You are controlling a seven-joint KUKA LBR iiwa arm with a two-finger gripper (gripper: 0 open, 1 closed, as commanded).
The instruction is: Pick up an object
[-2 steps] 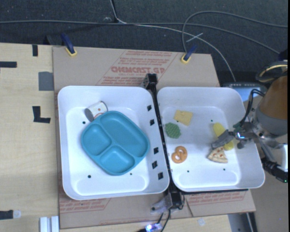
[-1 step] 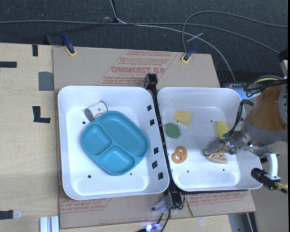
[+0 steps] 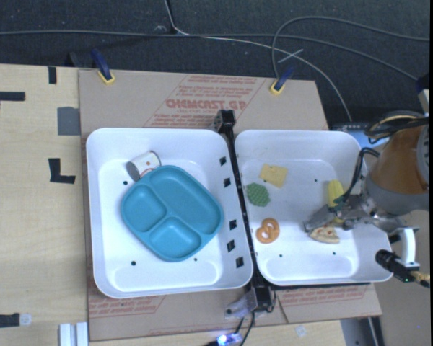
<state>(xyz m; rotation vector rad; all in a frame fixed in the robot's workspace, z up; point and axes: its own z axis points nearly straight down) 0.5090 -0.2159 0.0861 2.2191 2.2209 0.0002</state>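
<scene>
Tabletop (image 3: pixel 29 215): pale wood, with a brown cardboard sheet (image 3: pixel 202 99) lying across its middle under two white bins set side by side.
Left bin (image 3: pixel 105 265): holds a blue divided plate (image 3: pixel 171 211) at its centre; a small white cup (image 3: pixel 143 164) lies tipped on its side, touching the plate's far left edge.
Right bin (image 3: pixel 303 269): holds small toy foods spread across its floor.
Arm (image 3: pixel 400 171): grey and orange, reaching in over the right bin's right edge.
Gripper (image 3: pixel 325 220): low near the bin's right side, just above a pale flat piece (image 3: pixel 325 234); I cannot tell how it is set.
Yellow block (image 3: pixel 273 175): toward the far left.
Green round (image 3: pixel 257 193): near the left wall.
Pretzel (image 3: pixel 267 230): near the left wall, nearer the front.
Yellow piece (image 3: pixel 335 191): beside the gripper.
</scene>
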